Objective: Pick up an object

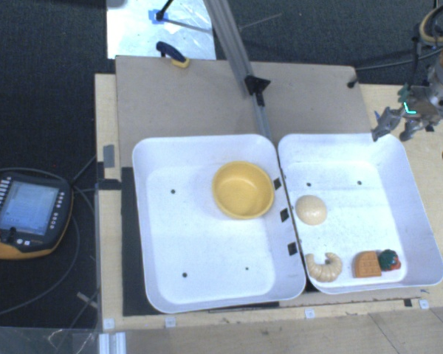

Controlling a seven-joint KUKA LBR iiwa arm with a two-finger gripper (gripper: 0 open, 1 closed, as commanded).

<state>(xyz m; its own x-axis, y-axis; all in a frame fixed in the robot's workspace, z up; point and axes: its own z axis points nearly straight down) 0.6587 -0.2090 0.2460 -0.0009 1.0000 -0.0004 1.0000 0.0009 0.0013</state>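
Note:
My gripper (396, 127) hangs over the far right corner of the right bin (354, 152), its two grey fingers spread apart with nothing between them. In that bin lie a pale round bun (311, 209) near the left wall, a cream croissant-shaped piece (324, 267) at the front left, and an orange block with a dark green and red piece (376, 262) at the front right. A yellow bowl (242, 189) sits upright in the left bin (170, 271), near its far right side. All these objects are well in front of and left of the gripper.
A grey metal pole (236, 43) slants over the brown board behind the bins. A teach pendant (26, 212) lies on the dark floor at the left. Black clips (284, 214) join the two bins at the seam.

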